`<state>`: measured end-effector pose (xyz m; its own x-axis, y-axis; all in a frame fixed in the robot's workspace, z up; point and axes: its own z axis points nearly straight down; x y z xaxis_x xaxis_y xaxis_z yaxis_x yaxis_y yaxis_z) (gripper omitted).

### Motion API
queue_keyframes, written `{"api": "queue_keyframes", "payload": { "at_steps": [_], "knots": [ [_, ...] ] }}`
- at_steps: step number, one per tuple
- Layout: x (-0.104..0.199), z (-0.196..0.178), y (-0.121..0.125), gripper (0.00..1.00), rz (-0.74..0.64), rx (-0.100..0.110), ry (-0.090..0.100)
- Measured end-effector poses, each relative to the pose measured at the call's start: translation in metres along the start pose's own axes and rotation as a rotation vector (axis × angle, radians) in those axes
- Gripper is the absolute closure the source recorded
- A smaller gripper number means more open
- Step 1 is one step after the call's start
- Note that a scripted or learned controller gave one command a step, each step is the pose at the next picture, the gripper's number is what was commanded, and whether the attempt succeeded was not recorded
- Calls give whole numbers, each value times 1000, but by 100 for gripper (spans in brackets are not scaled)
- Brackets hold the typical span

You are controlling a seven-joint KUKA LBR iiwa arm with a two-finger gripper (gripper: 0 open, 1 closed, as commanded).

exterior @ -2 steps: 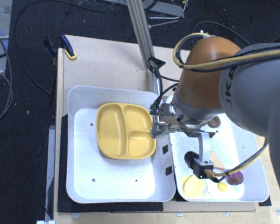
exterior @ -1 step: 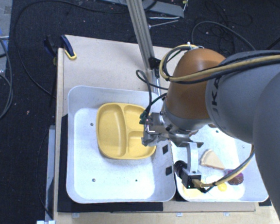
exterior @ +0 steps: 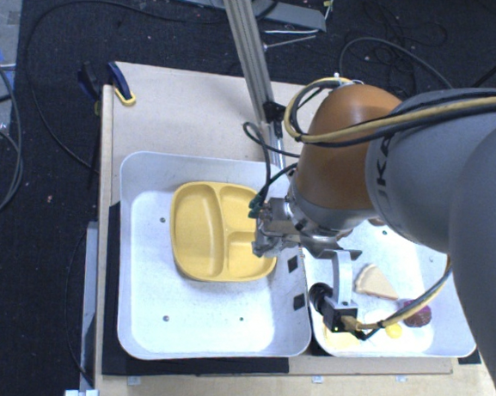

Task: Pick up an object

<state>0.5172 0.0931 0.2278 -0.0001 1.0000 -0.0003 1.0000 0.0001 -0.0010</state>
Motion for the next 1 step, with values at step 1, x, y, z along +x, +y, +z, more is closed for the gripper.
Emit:
{"api": "queue_keyframes", "payload": {
  "at_steps": [1],
  "knots": [
    [0,0,0,0,0,0,0]
  ]
}}
